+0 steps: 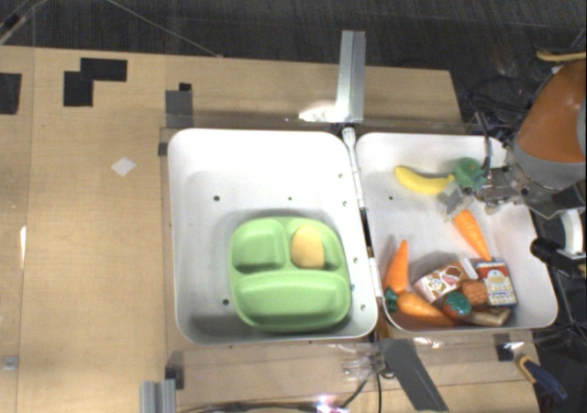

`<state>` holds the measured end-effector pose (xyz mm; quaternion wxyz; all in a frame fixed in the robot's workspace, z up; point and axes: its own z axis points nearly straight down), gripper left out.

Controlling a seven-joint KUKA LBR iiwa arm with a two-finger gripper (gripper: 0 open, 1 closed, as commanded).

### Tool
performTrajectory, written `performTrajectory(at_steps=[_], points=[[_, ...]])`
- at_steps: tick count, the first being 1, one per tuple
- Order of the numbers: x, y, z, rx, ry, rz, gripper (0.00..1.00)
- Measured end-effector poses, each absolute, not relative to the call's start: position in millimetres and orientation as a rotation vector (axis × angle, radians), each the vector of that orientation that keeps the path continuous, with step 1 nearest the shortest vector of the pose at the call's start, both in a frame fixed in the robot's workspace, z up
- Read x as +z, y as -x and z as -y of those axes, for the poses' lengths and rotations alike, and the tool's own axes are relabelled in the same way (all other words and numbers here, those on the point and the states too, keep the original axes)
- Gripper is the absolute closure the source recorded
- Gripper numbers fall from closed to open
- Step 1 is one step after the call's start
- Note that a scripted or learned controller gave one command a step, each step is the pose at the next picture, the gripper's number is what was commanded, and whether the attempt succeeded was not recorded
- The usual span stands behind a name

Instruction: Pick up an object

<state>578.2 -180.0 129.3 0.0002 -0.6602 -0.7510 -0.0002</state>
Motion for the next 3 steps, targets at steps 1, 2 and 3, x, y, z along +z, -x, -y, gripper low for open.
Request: performTrajectory(at_steps=[1,2,3], points=[[90,-591.0,205,-0.009,1.984,2.449,0.00],[90,-616.0,177,-0.010,1.944,2.485,0.00],[101,-618.8,176,-0.016,1.939,2.491,1.00]])
